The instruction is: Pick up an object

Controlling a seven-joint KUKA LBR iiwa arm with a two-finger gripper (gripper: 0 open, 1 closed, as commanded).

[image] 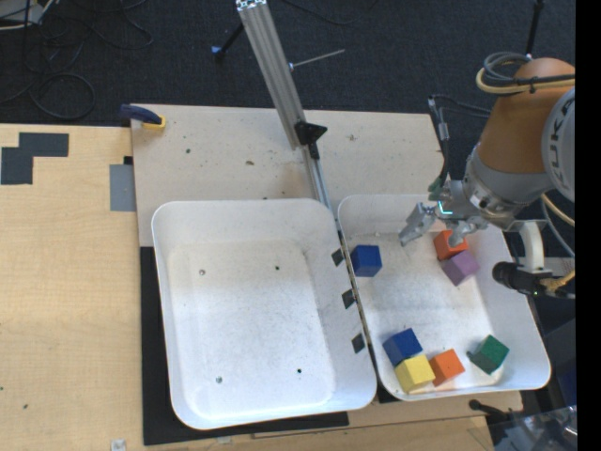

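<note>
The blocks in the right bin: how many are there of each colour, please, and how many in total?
Blue: 2
Orange: 2
Purple: 1
Yellow: 1
Green: 1
Total: 7

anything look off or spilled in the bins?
Nothing spilled or damaged. All blocks sit inside the right bin: a blue cube alone by the divider, an orange block and purple block touching under the gripper, four clustered at the front.
</note>
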